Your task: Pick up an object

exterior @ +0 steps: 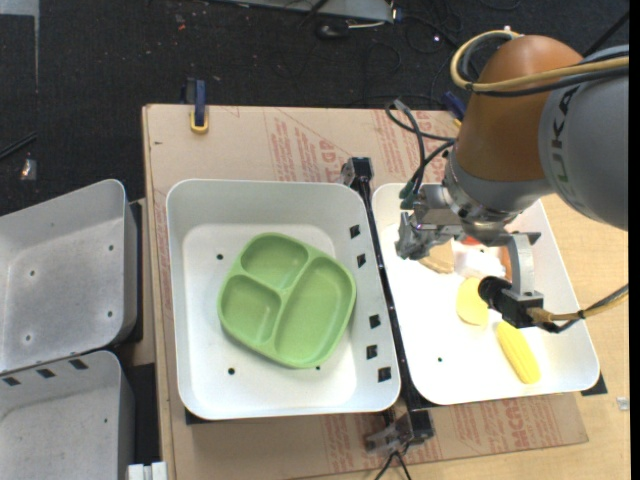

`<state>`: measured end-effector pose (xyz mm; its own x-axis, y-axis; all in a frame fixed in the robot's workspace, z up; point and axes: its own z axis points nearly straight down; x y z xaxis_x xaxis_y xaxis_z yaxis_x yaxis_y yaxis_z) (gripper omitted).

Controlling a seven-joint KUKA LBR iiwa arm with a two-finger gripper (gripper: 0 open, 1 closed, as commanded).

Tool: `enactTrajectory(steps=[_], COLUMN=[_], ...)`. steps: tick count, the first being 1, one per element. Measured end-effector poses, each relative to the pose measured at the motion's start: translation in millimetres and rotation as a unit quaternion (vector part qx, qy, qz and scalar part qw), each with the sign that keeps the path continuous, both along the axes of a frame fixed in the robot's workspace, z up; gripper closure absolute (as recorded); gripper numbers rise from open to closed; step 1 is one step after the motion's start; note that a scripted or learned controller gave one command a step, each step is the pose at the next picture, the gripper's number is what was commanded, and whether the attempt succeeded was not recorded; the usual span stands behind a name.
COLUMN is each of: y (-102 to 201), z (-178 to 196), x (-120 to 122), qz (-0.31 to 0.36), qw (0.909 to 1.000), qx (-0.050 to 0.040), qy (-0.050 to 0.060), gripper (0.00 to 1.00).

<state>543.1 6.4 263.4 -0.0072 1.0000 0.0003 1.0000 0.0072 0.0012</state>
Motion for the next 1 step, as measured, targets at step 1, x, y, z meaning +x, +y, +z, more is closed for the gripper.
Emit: enactTrajectory(steps=[1], y=[44.9], z=[-16.6], x=[29.3], qz=[0.0], qw=[1.0], qx=[-0.0001], qy=[0.0], gripper=[1.0])
